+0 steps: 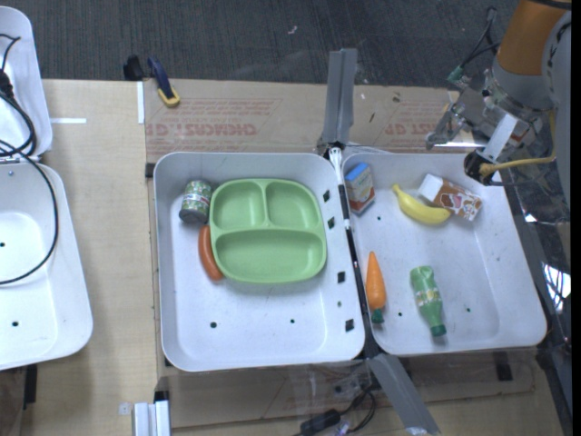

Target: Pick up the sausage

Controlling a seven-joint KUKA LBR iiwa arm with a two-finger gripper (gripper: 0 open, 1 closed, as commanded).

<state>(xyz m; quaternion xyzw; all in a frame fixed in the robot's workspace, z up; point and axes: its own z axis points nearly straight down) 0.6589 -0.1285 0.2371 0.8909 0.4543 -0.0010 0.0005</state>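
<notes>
- The left bin (172,334) is shallow, white and smooth, with rounded corners.
- A small can (194,201) with a green label sits at its far left, just beside the plate's corner.
- The sausage (210,252) is slim, glossy and orange-red with rounded ends. It lies just below the can, along the plate's left edge and touching it.
- The plate (268,230) is pale green plastic, a rounded square with three compartments.
- In the right bin (490,280), a boxy carton (360,186) stands against the left wall.
- A tapering orange carrot (375,284) lies along the same wall.
- A curved yellow banana (420,207) touches a white and red-brown packet (454,198).
- A green bottle (428,300) lies on its side.
- My gripper (458,121) hangs by the right bin's far right corner, well apart from the sausage. I cannot tell its state.
</notes>
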